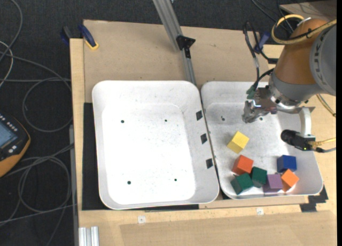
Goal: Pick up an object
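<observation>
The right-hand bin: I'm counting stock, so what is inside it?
The right-hand bin holds seven blocks: a yellow block, two orange, two green, one blue, one purple. The gripper and arm cover part of the floor.

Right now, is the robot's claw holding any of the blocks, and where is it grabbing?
Nothing is held. The gripper hangs above bare bin floor, apart from the yellow block.
</observation>
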### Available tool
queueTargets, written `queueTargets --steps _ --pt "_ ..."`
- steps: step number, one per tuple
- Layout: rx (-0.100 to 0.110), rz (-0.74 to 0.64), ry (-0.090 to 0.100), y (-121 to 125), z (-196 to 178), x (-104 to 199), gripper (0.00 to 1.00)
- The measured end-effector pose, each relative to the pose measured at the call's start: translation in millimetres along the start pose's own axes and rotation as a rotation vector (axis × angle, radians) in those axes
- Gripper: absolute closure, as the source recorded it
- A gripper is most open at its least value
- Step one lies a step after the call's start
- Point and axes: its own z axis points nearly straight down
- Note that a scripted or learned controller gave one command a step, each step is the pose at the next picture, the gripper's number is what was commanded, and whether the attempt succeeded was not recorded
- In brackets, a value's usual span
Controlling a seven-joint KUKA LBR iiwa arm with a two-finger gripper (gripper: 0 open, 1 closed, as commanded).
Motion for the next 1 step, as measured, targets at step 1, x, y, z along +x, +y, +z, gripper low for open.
queueTargets --steps 1 --pt "-0.002 -0.001 -0.001 9.7 -58.6 -5.8 1.00"
